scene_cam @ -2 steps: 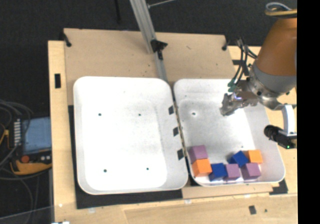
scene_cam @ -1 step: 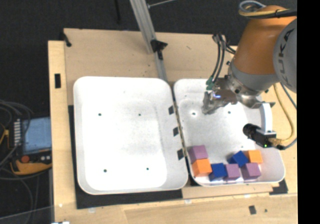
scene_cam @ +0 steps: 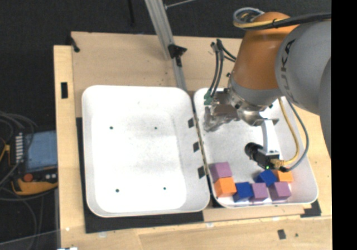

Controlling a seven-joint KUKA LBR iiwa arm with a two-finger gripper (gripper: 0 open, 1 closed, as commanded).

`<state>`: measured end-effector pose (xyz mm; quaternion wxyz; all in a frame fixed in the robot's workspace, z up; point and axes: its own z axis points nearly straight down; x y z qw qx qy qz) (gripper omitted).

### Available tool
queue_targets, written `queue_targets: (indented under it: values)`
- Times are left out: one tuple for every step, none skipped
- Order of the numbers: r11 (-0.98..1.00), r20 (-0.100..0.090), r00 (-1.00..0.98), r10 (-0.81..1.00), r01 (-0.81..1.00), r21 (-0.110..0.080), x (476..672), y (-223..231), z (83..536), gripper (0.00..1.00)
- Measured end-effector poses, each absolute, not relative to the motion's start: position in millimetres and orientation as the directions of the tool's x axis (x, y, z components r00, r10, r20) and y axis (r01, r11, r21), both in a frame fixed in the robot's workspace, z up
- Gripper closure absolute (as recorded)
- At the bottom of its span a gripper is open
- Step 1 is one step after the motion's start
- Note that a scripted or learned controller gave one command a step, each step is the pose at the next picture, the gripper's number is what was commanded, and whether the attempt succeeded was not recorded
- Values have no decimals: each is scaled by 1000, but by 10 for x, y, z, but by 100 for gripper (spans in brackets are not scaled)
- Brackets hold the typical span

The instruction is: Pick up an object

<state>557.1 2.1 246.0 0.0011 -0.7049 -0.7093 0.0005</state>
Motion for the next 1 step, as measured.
queue_targets:
  values:
    - [8,3,-8,1000,1000,-3,5464,533,2505,100]
